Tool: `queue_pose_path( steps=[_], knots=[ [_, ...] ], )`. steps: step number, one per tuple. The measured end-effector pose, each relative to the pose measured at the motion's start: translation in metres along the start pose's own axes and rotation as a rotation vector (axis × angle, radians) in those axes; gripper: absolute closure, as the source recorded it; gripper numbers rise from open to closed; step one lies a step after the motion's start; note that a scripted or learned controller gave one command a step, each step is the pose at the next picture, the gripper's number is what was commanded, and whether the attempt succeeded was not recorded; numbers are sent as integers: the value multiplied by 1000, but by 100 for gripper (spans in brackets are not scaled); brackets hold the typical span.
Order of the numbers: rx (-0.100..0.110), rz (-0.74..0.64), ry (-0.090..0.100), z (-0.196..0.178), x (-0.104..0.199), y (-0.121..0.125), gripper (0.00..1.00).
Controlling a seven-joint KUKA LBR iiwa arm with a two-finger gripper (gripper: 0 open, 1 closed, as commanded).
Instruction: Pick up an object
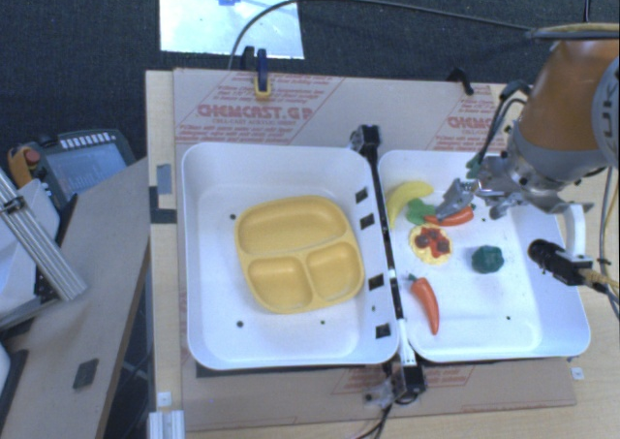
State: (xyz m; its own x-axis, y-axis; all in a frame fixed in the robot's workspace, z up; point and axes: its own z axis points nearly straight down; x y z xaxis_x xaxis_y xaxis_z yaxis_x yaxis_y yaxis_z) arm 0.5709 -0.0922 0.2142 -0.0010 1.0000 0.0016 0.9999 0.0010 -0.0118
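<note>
Nearest the lens, low in the right bin (557,335): one orange carrot (426,303), lying free near the divider. Further up, the hand (453,203), reaching in from the right and hanging low over the top of that bin, tips close above a red-orange piece (455,218) (a pepper or chilli, hard to name). Cannot tell how wide the tips are spread, nor whether anything sits between them; nothing seen lifted clear. Judged from that: approach made, grasp not shown, lift and carry left to do. Outward from the hand, just beside it to the left, one yellow banana (404,197) with a small green piece (420,207) against it; just below, one round yellow pizza toy (430,243) with red spots; to the right, one dark green lump (487,258), apart from the rest. Across the divider, one yellow compartment tray (294,253) with three wells, alone in the left bin (208,185). Two white bins in all, side by side on the worktop (320,103).
</note>
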Motion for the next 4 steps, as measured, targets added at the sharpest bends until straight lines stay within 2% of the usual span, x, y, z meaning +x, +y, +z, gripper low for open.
queue_pose_path(
  steps=[1,3,4],
  knots=[
    [-13,-2,-1,-7,0,3,0],
    [-8,1,-1,110,-10,15,0],
    [-13,1,-1,130,-9,16,0]
  ],
)
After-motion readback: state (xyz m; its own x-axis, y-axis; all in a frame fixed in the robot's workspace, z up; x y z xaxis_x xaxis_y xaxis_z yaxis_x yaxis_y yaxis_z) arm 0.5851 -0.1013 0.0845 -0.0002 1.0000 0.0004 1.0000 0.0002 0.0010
